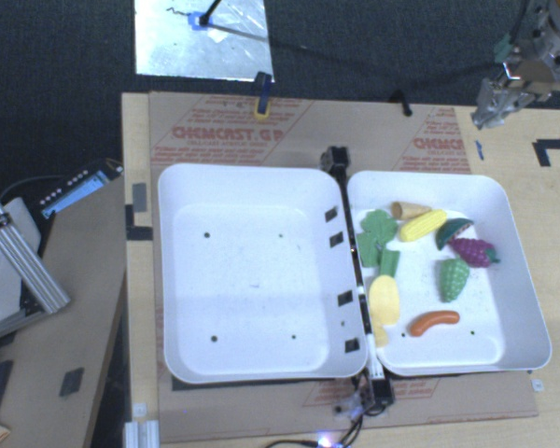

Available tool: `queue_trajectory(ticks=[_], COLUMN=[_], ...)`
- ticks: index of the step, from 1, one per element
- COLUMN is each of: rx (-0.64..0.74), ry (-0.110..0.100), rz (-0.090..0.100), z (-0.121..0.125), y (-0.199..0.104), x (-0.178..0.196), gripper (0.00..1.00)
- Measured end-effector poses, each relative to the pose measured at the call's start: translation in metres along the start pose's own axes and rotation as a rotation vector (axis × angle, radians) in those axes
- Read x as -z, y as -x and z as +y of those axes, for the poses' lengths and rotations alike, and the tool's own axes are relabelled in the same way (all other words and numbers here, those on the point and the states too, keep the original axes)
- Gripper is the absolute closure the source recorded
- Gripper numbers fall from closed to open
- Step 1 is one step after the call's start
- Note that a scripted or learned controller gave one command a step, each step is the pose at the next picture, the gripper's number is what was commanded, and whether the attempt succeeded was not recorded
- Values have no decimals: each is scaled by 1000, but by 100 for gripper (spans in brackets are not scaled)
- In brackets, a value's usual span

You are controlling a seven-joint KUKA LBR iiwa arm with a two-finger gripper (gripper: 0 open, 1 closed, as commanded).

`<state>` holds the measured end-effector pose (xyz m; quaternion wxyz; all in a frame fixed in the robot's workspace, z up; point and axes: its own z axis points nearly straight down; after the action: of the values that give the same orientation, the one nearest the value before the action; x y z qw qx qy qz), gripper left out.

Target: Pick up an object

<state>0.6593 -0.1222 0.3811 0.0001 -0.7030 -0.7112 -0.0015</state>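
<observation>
Jaws at the upper right of the view, hanging over the dark floor just past the far edge of the surface, well apart from both bins; cannot tell how far open they are, and nothing is visible between them. Grey arm enters from the top right corner above them. Nearest bin is the right-hand shallow white plastic bin, which carries all the toy food. Along its far side: a yellow plastic corn cob lying aslant, a tan cone-shaped piece just behind it, a dark green leafy piece by the divider. Near the right wall: a purple grape bunch touching a small dark green-and-red piece. Below these, a light green grape bunch and an orange-red sausage. A pale yellow pear-shaped piece lies against the left wall, a small green piece just above it. Left-hand white bin adjoins, joined by black clips. Both rest on a printed brown cardboard sheet on the surface.
</observation>
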Motion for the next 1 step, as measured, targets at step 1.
queue_trajectory(ticks=[1], rx=[-14], ry=[1], rz=[-6], z=[8], y=[61], x=[-11], gripper=[100])
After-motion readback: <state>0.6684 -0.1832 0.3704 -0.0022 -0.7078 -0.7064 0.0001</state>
